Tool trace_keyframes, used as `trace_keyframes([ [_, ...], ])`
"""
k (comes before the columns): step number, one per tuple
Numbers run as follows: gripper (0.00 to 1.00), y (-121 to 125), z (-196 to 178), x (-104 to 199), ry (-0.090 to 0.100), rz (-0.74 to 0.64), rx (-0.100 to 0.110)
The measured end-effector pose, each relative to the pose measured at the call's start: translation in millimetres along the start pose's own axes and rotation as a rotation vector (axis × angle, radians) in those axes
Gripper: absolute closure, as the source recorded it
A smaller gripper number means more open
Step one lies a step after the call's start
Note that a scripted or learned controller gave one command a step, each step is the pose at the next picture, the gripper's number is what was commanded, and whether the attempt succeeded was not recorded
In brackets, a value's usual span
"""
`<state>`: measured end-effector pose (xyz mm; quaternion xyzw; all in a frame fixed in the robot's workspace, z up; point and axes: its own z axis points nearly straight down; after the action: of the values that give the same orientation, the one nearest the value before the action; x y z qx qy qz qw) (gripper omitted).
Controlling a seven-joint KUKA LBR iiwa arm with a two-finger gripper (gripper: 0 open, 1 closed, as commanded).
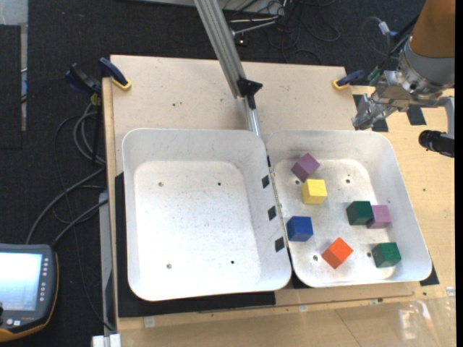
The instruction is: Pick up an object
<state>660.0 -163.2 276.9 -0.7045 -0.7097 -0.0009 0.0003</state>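
The right bin (402, 194) holds several small blocks: a purple one (305, 166), a yellow one (314, 191), a blue one (299, 228), an orange one (337, 253), two dark green ones (359, 212) (386, 254) and a lilac one (380, 216) touching the upper green block. My gripper (367, 118) hangs above the bench just beyond the right bin's far right corner, apart from every block. Nothing is between its fingers.
The left bin (145, 194) lies beside the right one. A slanted metal pole (224, 42) comes down to the bins' shared far edge. Clamps (116, 74) (349, 79) sit at the bench's far corners. A teach pendant (25, 288) lies at lower left.
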Motion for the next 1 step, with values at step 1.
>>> trace_keyframes([
  [1,1.0,-10.6,8.1,43.4,0.0,0.001,0.003],
])
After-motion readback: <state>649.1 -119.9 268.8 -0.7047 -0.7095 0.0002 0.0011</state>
